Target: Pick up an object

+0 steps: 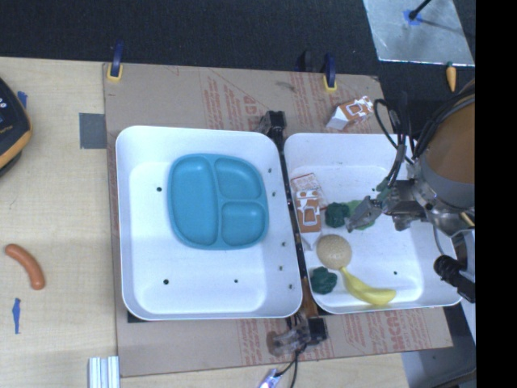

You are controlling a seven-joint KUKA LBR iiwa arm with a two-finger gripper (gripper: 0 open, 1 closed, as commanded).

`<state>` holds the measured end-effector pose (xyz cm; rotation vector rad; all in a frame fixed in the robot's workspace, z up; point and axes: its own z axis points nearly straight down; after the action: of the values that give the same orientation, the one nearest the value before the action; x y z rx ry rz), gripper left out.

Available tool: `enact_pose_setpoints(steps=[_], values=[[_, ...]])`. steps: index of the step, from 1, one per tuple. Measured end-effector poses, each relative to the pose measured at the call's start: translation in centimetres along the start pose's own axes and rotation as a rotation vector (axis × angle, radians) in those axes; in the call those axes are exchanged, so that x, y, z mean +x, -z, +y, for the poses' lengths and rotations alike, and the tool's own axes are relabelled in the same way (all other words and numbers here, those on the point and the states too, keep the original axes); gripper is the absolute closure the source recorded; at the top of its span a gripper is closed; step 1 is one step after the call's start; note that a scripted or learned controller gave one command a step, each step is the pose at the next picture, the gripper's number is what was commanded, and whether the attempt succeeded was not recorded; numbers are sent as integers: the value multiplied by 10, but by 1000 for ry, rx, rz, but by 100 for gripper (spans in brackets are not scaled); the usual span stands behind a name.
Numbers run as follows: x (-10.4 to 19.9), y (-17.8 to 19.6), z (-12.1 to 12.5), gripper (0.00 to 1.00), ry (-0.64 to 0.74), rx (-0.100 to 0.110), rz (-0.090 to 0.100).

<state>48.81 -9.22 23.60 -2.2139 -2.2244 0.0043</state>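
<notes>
The right bin (404,156) holds an orange-and-white carton (305,201) by its left wall, a dark green broccoli piece (335,214), a beige round ball (333,250), a second green piece (324,279) and a yellow banana (367,290) near the front. My gripper (363,216) reaches in from the right and hangs low over the bin's middle. It is just right of the broccoli piece, and its tip is close to or touching it. The view does not show anything held.
The left bin (141,289) carries a blue divided plate (218,200). A small carton (350,111) lies on the cardboard behind the right bin. A toy sausage (26,265) rests on the bench at far left, and a black-and-yellow device (10,128) sits at the left edge.
</notes>
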Motion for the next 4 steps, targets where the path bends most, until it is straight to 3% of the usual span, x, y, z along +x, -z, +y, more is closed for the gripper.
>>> enact_pose_setpoints(steps=[1, 2, 3, 4], values=[[-58, -86, 24, 0, -1, 1, -1], [-42, -141, 100, 0, 2, -1, -1], [-118, -143, 161, 0, -3, -3, -1], [-76, -144, 105, 0, 0, 0, -1]])
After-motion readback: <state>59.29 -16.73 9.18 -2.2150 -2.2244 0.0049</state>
